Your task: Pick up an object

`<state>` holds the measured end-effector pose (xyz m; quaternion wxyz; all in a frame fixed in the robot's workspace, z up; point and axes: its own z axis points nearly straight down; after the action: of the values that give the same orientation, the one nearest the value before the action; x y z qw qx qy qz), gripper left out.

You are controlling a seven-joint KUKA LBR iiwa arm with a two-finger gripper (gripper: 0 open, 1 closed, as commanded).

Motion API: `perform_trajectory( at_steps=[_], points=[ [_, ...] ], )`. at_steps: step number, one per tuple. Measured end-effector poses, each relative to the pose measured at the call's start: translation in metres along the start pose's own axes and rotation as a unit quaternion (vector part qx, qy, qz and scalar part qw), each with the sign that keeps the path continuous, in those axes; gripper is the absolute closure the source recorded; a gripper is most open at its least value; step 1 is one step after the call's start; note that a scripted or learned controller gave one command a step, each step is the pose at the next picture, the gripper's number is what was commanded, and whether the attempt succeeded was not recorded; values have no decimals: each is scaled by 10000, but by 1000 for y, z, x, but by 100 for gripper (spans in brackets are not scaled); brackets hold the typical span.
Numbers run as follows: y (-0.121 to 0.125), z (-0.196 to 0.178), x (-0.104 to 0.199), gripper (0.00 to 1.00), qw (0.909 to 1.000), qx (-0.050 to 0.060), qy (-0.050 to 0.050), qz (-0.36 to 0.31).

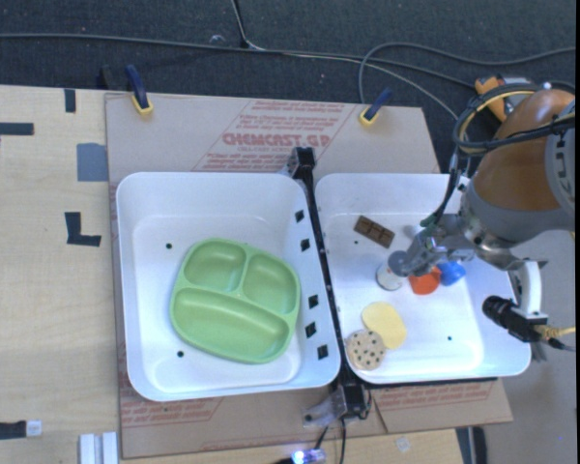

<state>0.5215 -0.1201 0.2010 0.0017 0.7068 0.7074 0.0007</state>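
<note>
1. Setup: gripper is low in the right bin, coming in from the right. It sits over a tight cluster: a small white-grey piece, an orange piece and a blue piece. The grey metal of the fingers blurs into the cluster, so I can't tell whether they are apart or together, and nothing is visibly clamped btwn them.

2. Step in hand, as I read it: final descent/close on smthg in that cluster. To do it well:
   - Commit to ONE piece. The three are touching or nearly so, and straddling two prob. means a slip.
   - The white-grey piece looks like the likeliest target, since it lies right under the gripper tip, on its lower-left side. The orange one is just beside the tip to the right, w/ the blue one further right, by the wrist.
   - Go straight down, close, then lift vertically. A sideways drag would shove the neighbours.
   - Check the grasp after lift. Don't assume it holds.

3. Other candidates in the same bin, all apart from the gripper:
   - brown bar, near, up and to the left.
   - yellow piece, below, and a cookie touching its lower-left edge.
   These are flat and low, so prob. harder to pinch.

4. Left bin holds a green divided plate, well apart from the gripper and across the divider. Not relevant to this reach.
</note>
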Motion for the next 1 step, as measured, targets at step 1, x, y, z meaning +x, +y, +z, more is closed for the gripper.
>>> perform_trajectory(
  at_steps=[1],
  points=[
    [1, -15, 0, 100, 10000, 14, 6, 0]
  ],
)
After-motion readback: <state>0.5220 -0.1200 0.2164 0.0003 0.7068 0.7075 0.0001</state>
